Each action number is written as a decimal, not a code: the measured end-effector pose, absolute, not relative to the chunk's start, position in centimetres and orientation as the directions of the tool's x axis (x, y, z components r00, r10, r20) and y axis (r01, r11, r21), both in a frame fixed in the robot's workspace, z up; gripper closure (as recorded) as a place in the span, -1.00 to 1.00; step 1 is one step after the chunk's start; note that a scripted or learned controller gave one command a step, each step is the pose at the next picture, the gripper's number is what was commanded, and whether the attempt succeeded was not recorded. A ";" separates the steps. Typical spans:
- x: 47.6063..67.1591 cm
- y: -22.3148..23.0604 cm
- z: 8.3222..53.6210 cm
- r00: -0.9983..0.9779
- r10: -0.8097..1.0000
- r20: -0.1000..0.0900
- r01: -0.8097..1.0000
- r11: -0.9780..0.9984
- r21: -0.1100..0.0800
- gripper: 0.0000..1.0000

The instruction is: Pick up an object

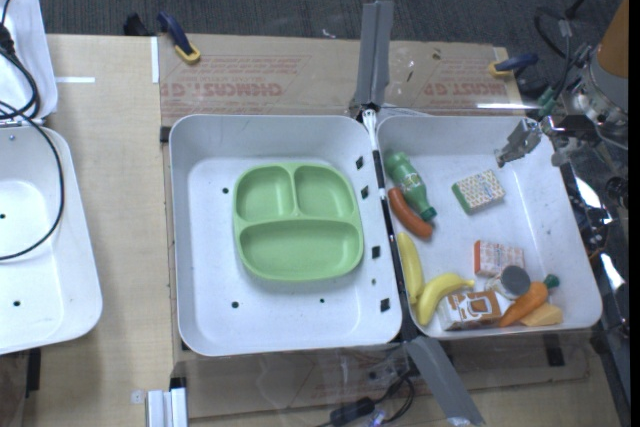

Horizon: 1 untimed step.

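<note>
Sponge (478, 190), light and soft, lay at 8 o'clock from gripper (520, 143); best pinched across its short sides; jaw state indiscernible.

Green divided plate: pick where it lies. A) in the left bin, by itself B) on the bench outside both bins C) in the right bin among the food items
A: the green divided plate lies flat on the floor of the left bin, while the banana and the carrot sit in the right bin.

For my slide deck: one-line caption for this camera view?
Gripper hovers over right bin of toy food; green divided plate in left bin.
</note>
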<state>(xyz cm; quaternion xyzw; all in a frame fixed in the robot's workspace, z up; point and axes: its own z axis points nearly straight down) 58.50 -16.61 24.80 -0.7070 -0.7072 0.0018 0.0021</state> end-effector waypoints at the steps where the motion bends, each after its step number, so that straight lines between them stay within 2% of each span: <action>1: 58.4 -15.4 14.5 -0.177 0.984 0.001 0.984 0.177 -0.004 -1.00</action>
